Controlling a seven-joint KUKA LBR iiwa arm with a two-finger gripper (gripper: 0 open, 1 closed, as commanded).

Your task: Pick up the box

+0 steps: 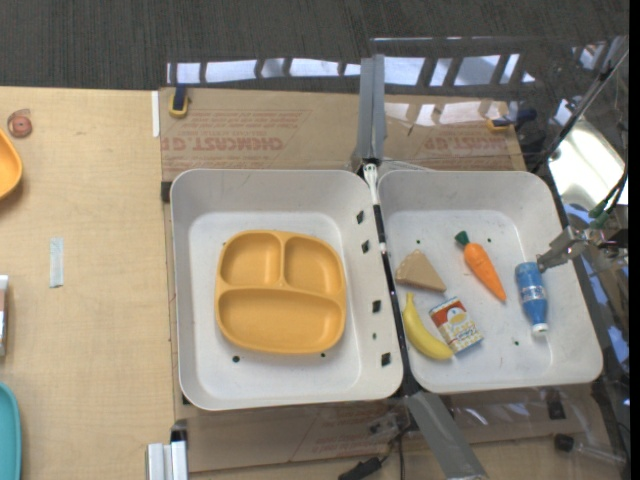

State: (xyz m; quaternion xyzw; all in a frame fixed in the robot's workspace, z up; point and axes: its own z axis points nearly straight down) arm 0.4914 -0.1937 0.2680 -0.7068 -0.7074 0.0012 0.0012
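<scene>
The box [456,325] is a small white carton with an orange and red print. It lies flat and slightly askew in the front middle of the right bin [470,213]. Its left side touches a yellow banana [424,333].
A tan wedge-shaped piece [420,270], a carrot [484,267] and a blue bottle [532,295] share the right bin with the box. The left bin [200,230] holds an orange divided plate [282,291]. Cardboard [260,133] lies behind both bins.
</scene>
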